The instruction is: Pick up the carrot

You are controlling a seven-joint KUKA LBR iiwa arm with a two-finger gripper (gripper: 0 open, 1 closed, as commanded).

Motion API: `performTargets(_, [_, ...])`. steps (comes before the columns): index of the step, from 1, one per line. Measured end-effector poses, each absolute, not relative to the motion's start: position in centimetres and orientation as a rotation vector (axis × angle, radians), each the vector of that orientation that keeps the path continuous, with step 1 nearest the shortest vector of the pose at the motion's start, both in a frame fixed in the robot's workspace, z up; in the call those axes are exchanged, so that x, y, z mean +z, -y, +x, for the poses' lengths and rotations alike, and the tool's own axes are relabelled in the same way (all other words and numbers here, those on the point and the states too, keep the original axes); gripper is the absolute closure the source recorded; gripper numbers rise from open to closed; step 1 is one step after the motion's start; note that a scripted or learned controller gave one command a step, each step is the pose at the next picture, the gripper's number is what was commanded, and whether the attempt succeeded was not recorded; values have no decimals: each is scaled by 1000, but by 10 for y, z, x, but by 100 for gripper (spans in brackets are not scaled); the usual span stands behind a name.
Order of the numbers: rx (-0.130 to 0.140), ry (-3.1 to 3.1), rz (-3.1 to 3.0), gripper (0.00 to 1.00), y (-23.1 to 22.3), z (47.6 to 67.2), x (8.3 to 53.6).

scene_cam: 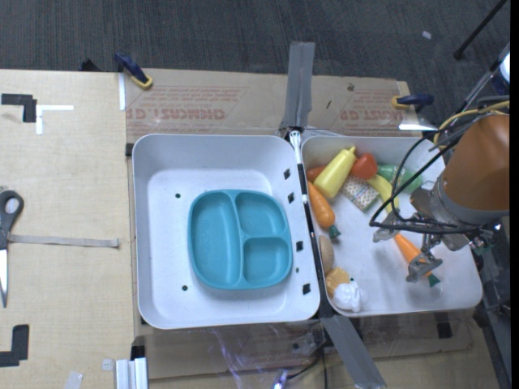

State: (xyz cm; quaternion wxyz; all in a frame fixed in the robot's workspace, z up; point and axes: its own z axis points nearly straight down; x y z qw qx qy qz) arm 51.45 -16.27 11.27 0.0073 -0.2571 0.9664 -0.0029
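The gripper [423, 264] is in the right bin [454, 298], near its right wall, pinching a carrot [408, 248] whose long axis runs diagonally. A second carrot [321, 207] lies against the left wall, lengthwise along the divider.

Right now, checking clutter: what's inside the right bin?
The right bin holds two carrots, a yellow bottle and other toy food; the arm covers its far corner.
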Motion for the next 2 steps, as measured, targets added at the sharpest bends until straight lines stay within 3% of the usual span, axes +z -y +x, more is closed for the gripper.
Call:
performTargets(1, [-3, -2989, -956, 0, 177, 488, 93])
performTargets(2, [-9, -2983, -957, 100, 177, 491, 103])
